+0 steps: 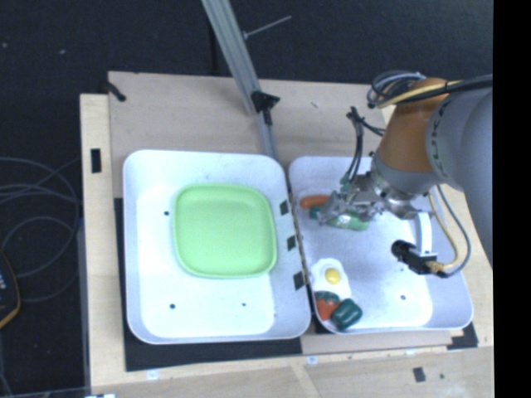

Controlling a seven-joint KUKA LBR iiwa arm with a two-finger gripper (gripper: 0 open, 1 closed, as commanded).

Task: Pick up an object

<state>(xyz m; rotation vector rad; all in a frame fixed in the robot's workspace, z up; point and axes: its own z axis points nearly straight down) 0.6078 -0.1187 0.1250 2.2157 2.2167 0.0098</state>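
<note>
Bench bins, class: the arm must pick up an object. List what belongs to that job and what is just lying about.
Job: gripper; orange item and green item beside it; right bin.
Lying about: green plate; left bin; small toys at the right bin's near-left corner.

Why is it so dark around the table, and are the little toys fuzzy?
In the camera view, light falls on the bench and both bins, so the floor around looks nearly black; the green plate looks clear, with no strong glare; the small toys by the right bin's front-left corner are soft and hard to identify; the gripper area looks blurry.
</note>
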